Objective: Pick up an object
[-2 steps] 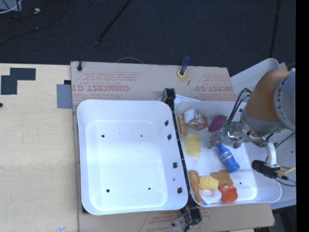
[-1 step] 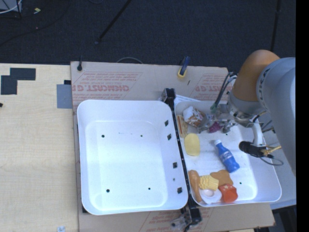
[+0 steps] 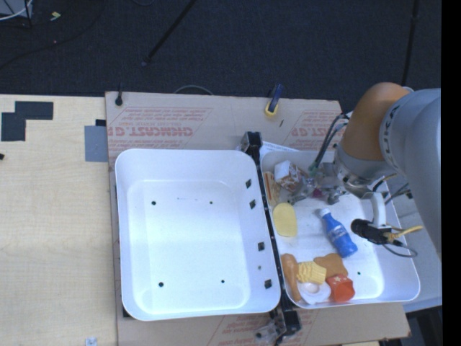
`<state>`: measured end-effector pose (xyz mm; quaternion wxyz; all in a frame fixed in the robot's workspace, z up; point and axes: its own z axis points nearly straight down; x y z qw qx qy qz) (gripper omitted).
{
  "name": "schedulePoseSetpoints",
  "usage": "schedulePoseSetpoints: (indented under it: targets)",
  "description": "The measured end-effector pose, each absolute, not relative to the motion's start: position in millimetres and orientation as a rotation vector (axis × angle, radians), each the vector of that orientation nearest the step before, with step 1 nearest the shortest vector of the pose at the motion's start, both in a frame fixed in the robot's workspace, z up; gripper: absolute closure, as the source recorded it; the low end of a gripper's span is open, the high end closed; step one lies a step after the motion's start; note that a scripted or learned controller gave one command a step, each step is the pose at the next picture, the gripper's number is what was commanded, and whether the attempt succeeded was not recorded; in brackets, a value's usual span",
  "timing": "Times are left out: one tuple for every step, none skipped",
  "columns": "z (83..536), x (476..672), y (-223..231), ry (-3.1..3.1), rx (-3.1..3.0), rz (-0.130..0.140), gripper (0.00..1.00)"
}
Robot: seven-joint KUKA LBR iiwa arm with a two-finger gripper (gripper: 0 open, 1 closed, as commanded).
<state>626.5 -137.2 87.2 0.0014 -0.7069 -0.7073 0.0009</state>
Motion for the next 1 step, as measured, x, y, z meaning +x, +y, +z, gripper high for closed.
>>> schedulePoseSetpoints:
  targets:
    - [87.3, 568.3, -165.8, -2.214, -2.221, 0.006, 0.00]
